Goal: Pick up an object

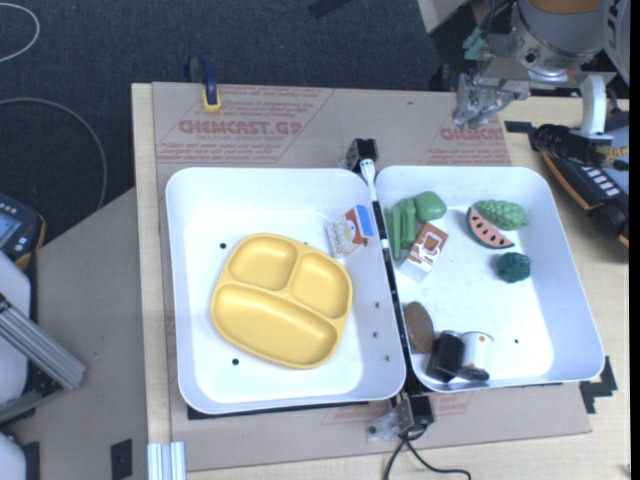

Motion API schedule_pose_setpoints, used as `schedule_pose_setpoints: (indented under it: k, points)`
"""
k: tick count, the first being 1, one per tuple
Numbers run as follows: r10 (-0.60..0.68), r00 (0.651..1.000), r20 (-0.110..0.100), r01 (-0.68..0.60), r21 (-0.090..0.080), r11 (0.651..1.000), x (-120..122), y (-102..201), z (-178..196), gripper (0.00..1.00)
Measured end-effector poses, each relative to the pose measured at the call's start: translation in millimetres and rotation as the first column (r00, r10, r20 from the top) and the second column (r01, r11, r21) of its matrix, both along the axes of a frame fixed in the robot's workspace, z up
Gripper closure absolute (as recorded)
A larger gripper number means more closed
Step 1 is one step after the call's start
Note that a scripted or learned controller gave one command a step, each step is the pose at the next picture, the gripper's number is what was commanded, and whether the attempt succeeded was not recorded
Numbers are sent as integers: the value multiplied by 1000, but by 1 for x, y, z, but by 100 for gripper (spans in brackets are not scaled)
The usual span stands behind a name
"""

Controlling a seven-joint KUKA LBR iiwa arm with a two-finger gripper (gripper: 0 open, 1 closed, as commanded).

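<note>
My gripper hangs above the bench behind the right bin, clear of everything in it, and nothing shows in its grasp. That bin holds a green pea pod, a green round piece, an orange and white carton, a watermelon slice against a bumpy green item, a dark green broccoli, a brown piece and a black and white object. In the left bin lie a yellow divided plate and a small carton.
Both bins rest on a brown board. A blue and yellow clamp grips its back edge. A black clip sits where the bins meet. Black equipment lies to the right of the right bin.
</note>
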State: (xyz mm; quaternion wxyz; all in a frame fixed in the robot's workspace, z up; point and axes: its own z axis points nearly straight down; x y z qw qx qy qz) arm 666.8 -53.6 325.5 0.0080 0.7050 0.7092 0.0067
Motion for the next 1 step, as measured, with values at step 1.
schedule_pose_setpoints:
  k: [1]
  points:
    - [-1,1000,-25,1,4,1000,-56,63,20,100]
